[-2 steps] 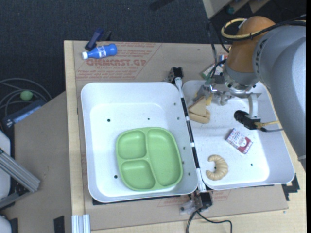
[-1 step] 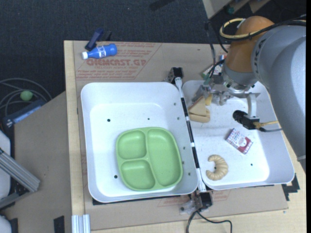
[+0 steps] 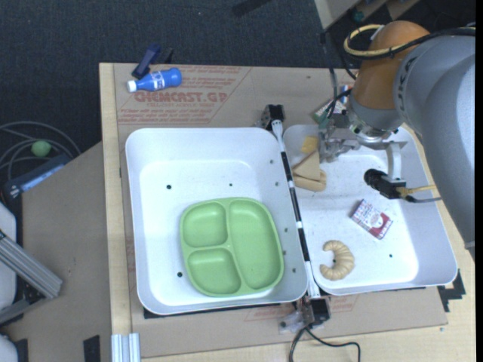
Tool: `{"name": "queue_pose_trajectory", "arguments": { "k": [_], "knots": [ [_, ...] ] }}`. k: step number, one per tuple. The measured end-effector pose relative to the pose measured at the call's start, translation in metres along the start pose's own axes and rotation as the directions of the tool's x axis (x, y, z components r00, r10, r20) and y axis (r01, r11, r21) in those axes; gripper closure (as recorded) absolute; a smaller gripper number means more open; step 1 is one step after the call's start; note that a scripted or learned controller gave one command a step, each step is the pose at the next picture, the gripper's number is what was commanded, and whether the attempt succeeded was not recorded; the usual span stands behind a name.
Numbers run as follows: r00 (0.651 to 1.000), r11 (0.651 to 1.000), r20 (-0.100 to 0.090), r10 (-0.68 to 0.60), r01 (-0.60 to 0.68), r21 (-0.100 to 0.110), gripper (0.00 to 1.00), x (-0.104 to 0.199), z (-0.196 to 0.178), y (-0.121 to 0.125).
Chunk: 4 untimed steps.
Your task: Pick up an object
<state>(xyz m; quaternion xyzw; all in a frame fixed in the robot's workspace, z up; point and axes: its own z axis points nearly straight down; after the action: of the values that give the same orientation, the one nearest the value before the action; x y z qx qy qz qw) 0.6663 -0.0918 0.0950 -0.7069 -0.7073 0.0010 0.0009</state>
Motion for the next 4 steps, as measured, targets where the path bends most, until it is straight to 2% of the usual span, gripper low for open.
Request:
{"name": "queue_pose_trajectory", "arguments": {
  "k": [1, 2, 3, 4],
  "knots": [
    [1.000, 1.000, 0.000, 0.000, 0.000, -0.002, 0.00, 0.000, 0.000, 0.000],
    [1.000, 1.000, 0.002, 0.001, -0.001, -0.005, 0.00, -0.083, -0.008, 0.000],
    [1.000, 1.000, 0.000, 0.001, -0.001, -0.001, 0.00, -0.084, 0.005, -0.076],
    [1.000, 1.000, 0.000, 0.002, -0.002, -0.001, 0.00, -0.100, 0.011, -0.139]
  ]
}}
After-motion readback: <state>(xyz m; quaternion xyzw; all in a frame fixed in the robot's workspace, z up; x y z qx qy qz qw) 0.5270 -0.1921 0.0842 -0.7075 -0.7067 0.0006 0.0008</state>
